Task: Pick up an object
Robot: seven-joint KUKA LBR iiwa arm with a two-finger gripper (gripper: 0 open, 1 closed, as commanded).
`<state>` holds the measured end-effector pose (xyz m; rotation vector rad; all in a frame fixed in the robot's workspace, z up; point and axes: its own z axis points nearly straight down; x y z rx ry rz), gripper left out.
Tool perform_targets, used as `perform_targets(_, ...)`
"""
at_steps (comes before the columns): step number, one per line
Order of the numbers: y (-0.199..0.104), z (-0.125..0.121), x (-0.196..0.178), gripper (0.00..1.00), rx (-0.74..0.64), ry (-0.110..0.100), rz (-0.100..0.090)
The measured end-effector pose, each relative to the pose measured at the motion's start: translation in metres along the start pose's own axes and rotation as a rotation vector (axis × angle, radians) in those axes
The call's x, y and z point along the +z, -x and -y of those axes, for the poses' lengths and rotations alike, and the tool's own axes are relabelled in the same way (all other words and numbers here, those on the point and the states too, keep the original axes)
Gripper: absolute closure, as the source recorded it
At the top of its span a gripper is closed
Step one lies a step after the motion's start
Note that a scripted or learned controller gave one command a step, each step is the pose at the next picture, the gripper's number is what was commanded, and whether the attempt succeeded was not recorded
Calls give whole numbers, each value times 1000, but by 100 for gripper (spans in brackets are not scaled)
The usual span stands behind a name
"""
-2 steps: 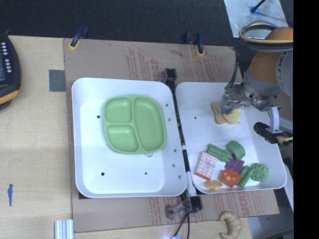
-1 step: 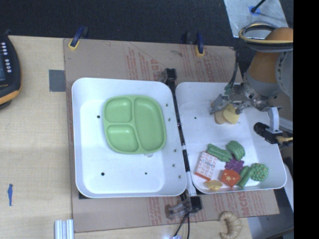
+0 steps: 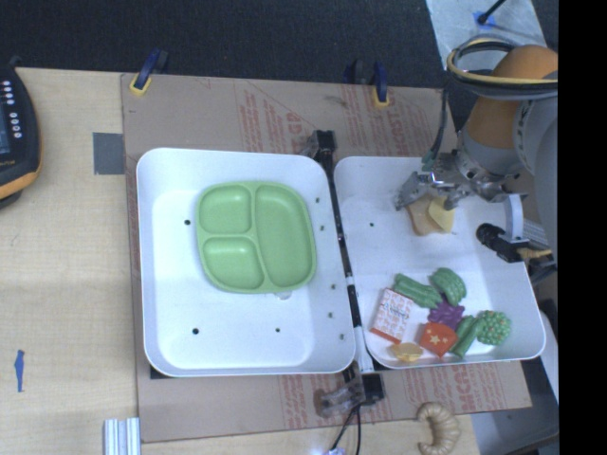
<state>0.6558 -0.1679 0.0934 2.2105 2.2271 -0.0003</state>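
hovering low at about one o'clock in the right bin, the claw sits right over a pale yellow block. whether it has closed on the block i cannot tell, so the pick looks at most begun, with the lift left to do. toward five o'clock in this bin lie a red-and-white packet, green vegetables, a purple piece and a broccoli. the left bin holds a green divided plate near its centre.

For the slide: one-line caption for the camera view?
Claw over a tan food piece in the right bin; green divided plate in the left bin.
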Motion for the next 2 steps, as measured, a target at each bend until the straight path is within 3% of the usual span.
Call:
perform_targets(1, 1, -1, -14, 100, -4, 5, 2)
perform_targets(2, 0, -1, -13, 0, -6, 3, 2)
